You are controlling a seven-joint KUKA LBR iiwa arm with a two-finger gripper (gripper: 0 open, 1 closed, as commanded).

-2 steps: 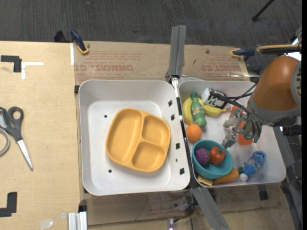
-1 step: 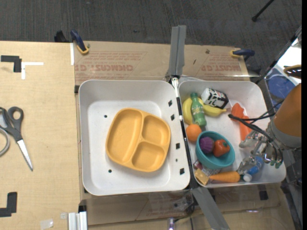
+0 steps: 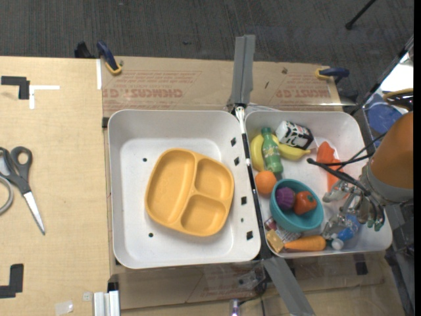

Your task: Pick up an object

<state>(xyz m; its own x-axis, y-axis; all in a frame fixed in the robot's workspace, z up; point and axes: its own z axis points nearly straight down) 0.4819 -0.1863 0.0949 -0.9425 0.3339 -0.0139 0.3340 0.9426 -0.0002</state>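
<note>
Hand (image 3: 352, 209): metal, low over the right shallow white bin's (image 3: 355, 120) near-right corner; fingers possibly apart, cannot tell. Step: descent to grasp. Candidate beneath: small clear bottle (image 3: 343, 232), beside the long orange carrot (image 3: 306, 243). Next move: centre, lower, close.

Two white bins are sitting on a pale wood-toned worktop (image 3: 52, 176): the left bin (image 3: 125, 196) is showing a yellow-orange divided plate (image 3: 189, 191), and the right bin (image 3: 352, 127) is showing a teal bowl (image 3: 289, 217) carrying a purple fruit (image 3: 285, 195) and a red one (image 3: 304, 203). A green bottle (image 3: 270, 151) is lying by a yellow banana (image 3: 289, 151), an orange ball (image 3: 265, 182), an orange carrot (image 3: 304, 244) and a black-and-white object (image 3: 293, 134). Brown cardboard with red lettering (image 3: 164, 87) is lying behind, and blue clamps (image 3: 108, 56) are gripping it. Grey-handled scissors (image 3: 23, 183) are resting at the left.
</note>
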